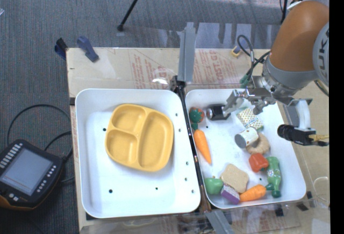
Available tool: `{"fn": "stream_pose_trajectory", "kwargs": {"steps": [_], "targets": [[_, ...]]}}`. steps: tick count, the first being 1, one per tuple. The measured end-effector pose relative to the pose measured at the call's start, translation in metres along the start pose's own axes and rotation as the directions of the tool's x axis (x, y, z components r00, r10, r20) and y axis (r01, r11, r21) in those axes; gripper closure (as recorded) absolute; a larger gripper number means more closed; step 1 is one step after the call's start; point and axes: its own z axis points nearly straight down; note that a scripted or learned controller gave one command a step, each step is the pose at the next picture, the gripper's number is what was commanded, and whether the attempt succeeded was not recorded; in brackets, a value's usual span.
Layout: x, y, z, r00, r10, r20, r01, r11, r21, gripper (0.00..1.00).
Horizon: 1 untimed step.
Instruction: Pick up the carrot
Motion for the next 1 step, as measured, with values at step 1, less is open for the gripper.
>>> {"fn": "stream_pose_trajectory", "kwargs": {"steps": [1], "targets": [[-0.0001, -0.0005, -0.0080, 1.000, 0.001, -0.002, -0.001, 1.000, 0.004, 1.00]]}}
